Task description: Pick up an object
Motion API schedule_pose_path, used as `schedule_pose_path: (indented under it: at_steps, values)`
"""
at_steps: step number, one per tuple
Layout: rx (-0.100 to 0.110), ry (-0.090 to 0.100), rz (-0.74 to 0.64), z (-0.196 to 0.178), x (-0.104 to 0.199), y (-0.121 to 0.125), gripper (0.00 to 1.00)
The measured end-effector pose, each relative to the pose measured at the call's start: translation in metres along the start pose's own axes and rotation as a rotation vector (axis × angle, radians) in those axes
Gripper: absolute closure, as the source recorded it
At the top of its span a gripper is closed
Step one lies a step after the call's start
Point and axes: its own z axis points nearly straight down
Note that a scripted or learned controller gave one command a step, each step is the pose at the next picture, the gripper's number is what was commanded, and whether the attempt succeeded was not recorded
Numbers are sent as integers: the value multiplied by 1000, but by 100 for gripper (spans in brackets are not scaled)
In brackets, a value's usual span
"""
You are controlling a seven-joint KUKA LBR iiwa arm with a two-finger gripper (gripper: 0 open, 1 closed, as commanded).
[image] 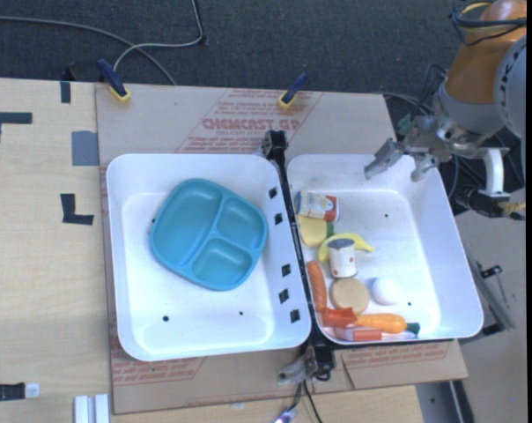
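The small toy foods, a banana [350,242] and carrot [382,322] among them, lie heaped along the right bin's [424,236] left wall, while the gripper [403,162] hangs spread and empty over its far rim, likely poised to descend.

toys [341,271] crowd left, right side bare

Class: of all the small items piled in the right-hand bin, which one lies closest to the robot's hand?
The small red-and-white carton at the top of the pile. It lies nearest the hand; the banana, can and egg sit further down the bin.
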Motion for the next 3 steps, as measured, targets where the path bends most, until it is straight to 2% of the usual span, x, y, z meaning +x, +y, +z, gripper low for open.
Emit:
schedule_pose_path:
  at_steps: [1, 2, 3]
  values:
    - [-6, -1, -1, 126, 54, -33, 0]
    - [-4, 0, -1, 129, 76, 20, 0]
    - [-4, -1, 0, 128, 71, 0, 0]
